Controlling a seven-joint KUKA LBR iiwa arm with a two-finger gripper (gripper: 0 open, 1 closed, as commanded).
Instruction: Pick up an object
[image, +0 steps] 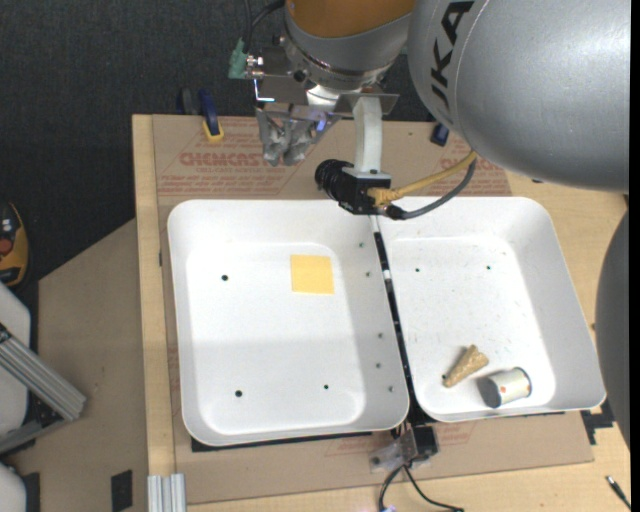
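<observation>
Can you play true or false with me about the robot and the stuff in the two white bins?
1. A yellow square lies in the left bin. True.
2. The end effector is holding the yellow square. False: it hangs above the cardboard beyond the bins, and the square lies flat in the bin.
3. The right bin has two things in it. True: a tan stick-like piece and a small white cylinder.
4. The small white cylinder sits at the far edge of its bin. False: it is near the front edge, beside the tan piece.
</observation>
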